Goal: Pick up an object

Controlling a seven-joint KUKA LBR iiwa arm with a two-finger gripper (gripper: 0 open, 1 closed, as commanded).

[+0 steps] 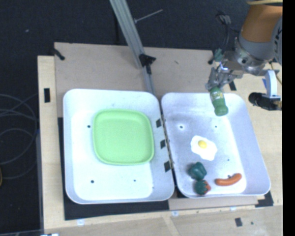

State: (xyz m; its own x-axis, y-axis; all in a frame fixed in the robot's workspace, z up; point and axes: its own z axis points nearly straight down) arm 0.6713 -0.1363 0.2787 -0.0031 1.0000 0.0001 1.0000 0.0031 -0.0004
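Gripper (217, 88) above far edge of right bin (250, 132), fingers clamped on green bottle (219, 103) hanging over bin. Inside right bin: fried egg (203, 148) at centre, green pepper (198, 171) nearer, sausage (228, 180) right of pepper. Left bin (76, 132) beside it holds green plate (123, 136).

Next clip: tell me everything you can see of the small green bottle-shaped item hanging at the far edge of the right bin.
The small green bottle-shaped item looks like toy plastic: a darker green, rounded body with a paler band near its top. It hangs roughly upright, top end up, directly under the pincer of the grey arm, over the far rim of the shallow white right bin. Its top meets the pincer tips; whether it is truly gripped is too small to tell. Nothing else touches it, and the other toys lie apart, nearer the camera.
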